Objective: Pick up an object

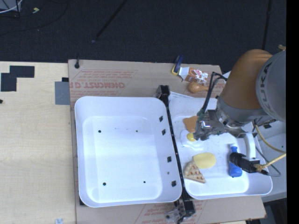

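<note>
**Waffle wedge (pixel 195 173) up front, gripper (pixel 202 133) low over the fried egg (pixel 190 137)**

Lowest in the frame, the toy waffle wedge lies near the front rim of the right bin (pixel 233 194), touching or all but touching a yellow potato-shaped lump (pixel 205 160) just above it. Above those, at the bin's left side, sits the flat white fried egg with its yellow yolk, and an orange-brown piece (pixel 190 123) lies just beyond it. A blue item (pixel 235 171) sits at the lower right of the same bin. The left bin (pixel 121 157) takes up the middle of the frame.

The arm reaches in from the right, and the gripper hangs just to the right of the egg and the orange-brown piece, very close to both. Whether it is apart, together or clamped on anything cannot be told from this angle, and nothing can be seen held in it.

The egg looks like the likeliest pick, and the step in hand seems to be the final descent and close. The egg is thin and flat, so the gripper would do best centred over the raised yolk or one edge. It should go right down to the bin floor before closing and stay clear of the orange-brown piece. A straight, slow lift would show whether the grasp took. If the egg slips, the bulkier yellow lump would be easier to grip.
</note>
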`<action>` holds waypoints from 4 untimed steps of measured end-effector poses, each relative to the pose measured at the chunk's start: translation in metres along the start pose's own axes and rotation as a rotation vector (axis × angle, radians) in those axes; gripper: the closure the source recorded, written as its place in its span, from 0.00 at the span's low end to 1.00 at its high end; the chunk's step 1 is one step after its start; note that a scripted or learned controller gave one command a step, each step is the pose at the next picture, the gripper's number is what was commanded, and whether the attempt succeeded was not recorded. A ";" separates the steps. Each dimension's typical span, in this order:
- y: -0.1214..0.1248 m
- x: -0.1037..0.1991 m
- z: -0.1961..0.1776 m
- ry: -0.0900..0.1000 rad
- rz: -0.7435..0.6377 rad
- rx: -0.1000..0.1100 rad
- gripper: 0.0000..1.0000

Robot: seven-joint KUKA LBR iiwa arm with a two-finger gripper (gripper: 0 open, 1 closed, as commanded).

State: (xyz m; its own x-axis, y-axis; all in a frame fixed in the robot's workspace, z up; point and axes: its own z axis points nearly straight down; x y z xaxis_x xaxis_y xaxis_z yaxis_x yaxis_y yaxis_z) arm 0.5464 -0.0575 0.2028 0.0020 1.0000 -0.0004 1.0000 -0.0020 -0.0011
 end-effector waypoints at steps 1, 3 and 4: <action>0.017 -0.004 -0.047 0.000 -0.002 -0.003 1.00; -0.045 0.075 0.016 0.005 -0.011 0.002 1.00; -0.058 0.059 -0.148 0.002 -0.002 -0.015 1.00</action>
State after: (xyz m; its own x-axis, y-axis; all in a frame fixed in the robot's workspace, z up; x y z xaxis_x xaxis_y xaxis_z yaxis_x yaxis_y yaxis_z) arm 0.4885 0.0016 0.3508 0.0003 1.0000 0.0015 0.9999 -0.0004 0.0139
